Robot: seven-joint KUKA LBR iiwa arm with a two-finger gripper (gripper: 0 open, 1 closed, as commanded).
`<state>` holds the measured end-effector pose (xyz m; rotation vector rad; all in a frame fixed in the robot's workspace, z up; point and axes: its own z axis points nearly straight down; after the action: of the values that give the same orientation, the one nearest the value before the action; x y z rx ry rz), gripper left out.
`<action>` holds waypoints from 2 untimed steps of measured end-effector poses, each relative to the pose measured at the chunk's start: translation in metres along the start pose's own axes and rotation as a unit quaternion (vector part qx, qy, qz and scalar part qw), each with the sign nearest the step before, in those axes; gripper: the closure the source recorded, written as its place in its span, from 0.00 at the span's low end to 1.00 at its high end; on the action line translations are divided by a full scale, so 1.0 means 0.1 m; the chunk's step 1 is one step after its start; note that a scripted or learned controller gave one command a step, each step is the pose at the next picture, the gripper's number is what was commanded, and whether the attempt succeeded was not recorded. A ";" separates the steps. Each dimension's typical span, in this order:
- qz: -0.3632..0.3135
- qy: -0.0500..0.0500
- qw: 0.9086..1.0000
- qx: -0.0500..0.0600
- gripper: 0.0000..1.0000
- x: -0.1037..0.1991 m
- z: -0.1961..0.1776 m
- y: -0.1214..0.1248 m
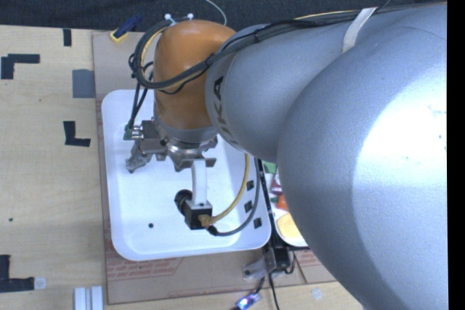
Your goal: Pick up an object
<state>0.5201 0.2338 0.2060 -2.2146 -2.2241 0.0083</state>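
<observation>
My gripper [136,158] hangs low over the left white bin [120,178], near its left-hand side, under the orange wrist band [185,76]. I see nothing held in it. A tiny dark speck [150,224] lies on the bin floor toward the front. The arm's grey bulk hides the right bin almost entirely; slivers of red, green and yellow objects [280,208] show at its left edge.
The bins rest on a cardboard sheet [145,272] on the wooden bench [43,192], which carries black tape marks. A blue-and-yellow item [127,27] lies at the bench's far edge. Cables trail near the front [265,268].
</observation>
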 end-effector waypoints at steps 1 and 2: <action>0.002 0.001 1.000 -0.007 1.00 -0.01 -0.64 0.77; 0.001 0.001 1.000 -0.006 1.00 -0.02 -1.17 1.49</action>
<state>0.6699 0.2328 0.3222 -2.2227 -2.2256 -0.0075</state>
